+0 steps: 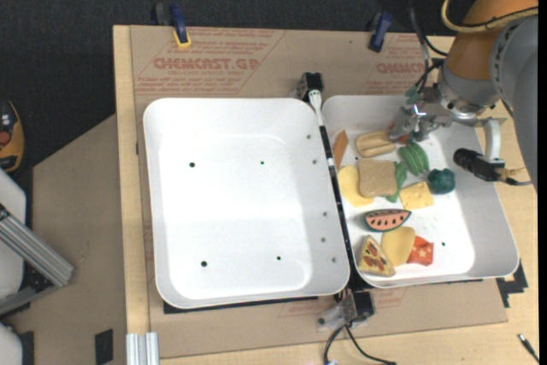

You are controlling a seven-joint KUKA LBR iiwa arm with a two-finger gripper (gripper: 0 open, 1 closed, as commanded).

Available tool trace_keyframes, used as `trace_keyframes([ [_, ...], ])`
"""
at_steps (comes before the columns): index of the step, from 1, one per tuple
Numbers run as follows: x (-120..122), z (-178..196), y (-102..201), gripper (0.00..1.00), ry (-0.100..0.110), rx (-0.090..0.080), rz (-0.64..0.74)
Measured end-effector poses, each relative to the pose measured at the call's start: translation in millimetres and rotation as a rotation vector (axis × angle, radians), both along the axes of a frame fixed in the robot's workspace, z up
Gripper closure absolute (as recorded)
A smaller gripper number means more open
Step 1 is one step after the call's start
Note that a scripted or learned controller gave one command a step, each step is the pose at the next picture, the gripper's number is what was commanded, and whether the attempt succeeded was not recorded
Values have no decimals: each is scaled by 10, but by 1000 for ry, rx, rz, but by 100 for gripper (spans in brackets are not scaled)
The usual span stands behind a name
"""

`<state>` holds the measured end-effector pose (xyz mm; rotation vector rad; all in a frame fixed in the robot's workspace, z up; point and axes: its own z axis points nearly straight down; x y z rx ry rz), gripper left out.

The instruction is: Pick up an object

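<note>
Two shallow white bins on a brown board: the left bin (231, 201) smooth and glossy, the right bin (479, 244) crowded with toy food. At that bin's centre lies a tan bread slice (377, 177); a pale bread roll (376, 144) sits at its 12 o'clock, a green leafy piece (414, 158) at 2 o'clock, a yellow cheese block (417, 196) at 4 o'clock, a watermelon wedge (386, 220) at 6 o'clock. A pizza slice (373, 256) lies near the front wall. The grey arm (491, 38) enters from 3 o'clock, its gripper (413, 122) low over the roll's right end, touching nothing visibly; how its fingers stand cannot be told.
</note>
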<state>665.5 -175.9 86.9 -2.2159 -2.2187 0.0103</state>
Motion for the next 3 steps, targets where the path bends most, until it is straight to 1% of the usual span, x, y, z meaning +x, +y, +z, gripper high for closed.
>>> trace_keyframes([
  [1,34,1203,296,100,-21,-2,2],
  [2,27,2084,1165,100,-20,0,8],
  [3,-725,1942,1980,100,-3,5,7],
])
